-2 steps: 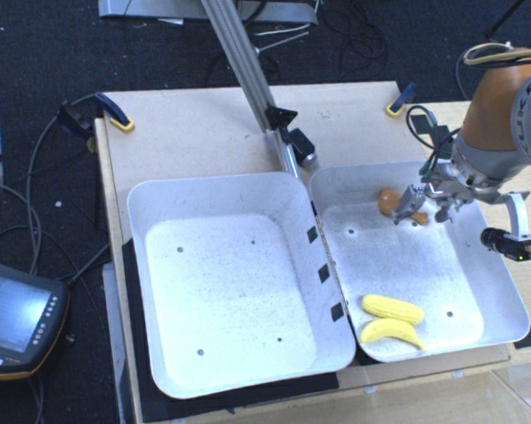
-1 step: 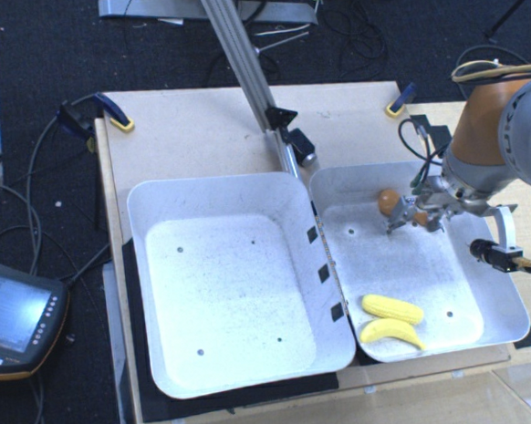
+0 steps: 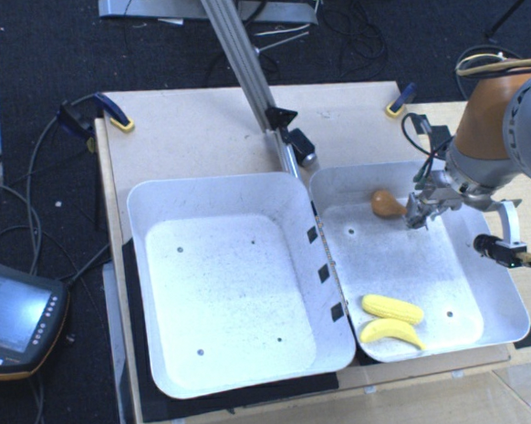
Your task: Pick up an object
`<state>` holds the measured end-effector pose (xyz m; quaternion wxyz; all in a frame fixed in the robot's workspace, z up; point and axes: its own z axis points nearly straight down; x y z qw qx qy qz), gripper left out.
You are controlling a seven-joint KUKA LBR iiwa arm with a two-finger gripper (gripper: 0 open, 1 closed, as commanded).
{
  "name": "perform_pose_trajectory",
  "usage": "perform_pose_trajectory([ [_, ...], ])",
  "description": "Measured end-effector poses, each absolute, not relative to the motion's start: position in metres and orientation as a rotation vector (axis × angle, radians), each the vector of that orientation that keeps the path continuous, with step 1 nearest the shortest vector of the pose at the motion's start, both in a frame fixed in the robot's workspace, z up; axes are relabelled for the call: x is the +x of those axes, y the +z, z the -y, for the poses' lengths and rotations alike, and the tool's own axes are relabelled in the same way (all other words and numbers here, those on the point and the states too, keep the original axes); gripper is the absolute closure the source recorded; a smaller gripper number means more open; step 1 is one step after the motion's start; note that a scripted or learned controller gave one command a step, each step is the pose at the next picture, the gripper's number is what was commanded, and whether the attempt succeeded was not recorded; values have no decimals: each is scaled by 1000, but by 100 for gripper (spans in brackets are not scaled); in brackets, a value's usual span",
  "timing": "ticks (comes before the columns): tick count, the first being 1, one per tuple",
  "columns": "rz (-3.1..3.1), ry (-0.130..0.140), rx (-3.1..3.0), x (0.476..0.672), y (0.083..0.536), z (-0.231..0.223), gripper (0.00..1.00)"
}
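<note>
- The arm [image 3: 501,128] reaches in from the right, its orange band above the wrist, and bends down over the far part of the right bin [image 3: 453,265].
- The gripper [image 3: 419,215] hangs low over the bin floor near its far wall, pointing down and toward the left.
- Whether the fingers are spread or pressed together cannot be told; they show as a small dark-and-grey cluster, too small to read.
- Nothing can be seen between the fingers.
- A small orange-brown object [image 3: 387,204] lies just beside the fingers, on their left and slightly farther from the camera, near the far wall; whether it touches them cannot be told.
- Two yellow bananas [image 3: 392,320] lie side by side well apart from the fingers, toward the near edge of the same bin, close to the divide between the bins.
- A black cable fitting [image 3: 497,250] juts from the wrist to the right of the fingers, over the bin's right side.
- The left bin [image 3: 225,283] sits beyond the bananas, well to the left of the fingers.
- A slanted metal pole [image 3: 249,66] rises from behind the spot where the two bins meet.
</note>
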<state>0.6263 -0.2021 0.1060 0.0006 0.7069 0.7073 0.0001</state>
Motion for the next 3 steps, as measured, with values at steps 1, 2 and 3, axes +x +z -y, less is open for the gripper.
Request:
perform_pose_trajectory([
  [1, -2219, 3, 2219, 624, 149, 206, 100],
  [2, -2219, 4, 2217, 622, 211, 202, 100],
  [3, -2222, 0, 2221, 622, 216, 202, 100],
])
